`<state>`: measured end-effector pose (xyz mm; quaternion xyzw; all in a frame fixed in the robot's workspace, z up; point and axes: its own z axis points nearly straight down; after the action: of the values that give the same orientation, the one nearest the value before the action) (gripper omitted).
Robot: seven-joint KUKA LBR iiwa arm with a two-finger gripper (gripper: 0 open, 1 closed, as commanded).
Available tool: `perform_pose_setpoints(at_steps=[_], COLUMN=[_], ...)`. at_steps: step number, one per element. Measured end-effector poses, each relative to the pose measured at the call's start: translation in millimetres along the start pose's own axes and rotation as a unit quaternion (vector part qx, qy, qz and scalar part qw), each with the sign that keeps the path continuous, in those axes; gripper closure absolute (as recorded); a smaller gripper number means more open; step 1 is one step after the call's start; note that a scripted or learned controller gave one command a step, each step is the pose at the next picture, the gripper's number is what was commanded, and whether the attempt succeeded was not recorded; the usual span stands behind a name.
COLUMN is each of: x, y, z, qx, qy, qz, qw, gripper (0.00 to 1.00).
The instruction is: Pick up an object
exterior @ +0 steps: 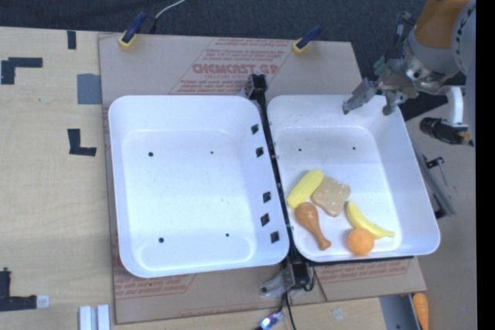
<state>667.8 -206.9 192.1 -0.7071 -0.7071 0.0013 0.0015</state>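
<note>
The right bin (387, 137) holds several toy foods near its front: a yellow corn cob (305, 188), a tan slice of bread (331, 196), a brown chicken drumstick (312, 224), a yellow banana (365, 220) and an orange (360, 242). My gripper (371, 101) hangs over the bin's far right rim, well behind the food. Its two fingers (355, 100) are spread apart with nothing between them.
The left bin (124, 166) stands beside the right one, with a black divider (264, 158) between them. Both rest on a cardboard sheet (224, 66) held by two clamps at the back. The arm (442, 4) enters from the upper right.
</note>
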Motion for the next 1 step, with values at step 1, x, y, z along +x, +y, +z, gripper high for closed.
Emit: perform_pose_setpoints(at_steps=[1], x=[64.8], y=[-12.2], z=[-150.5], qx=[-0.008], qy=[-0.001], qz=[-0.004], qw=[1.0], gripper=[0.0])
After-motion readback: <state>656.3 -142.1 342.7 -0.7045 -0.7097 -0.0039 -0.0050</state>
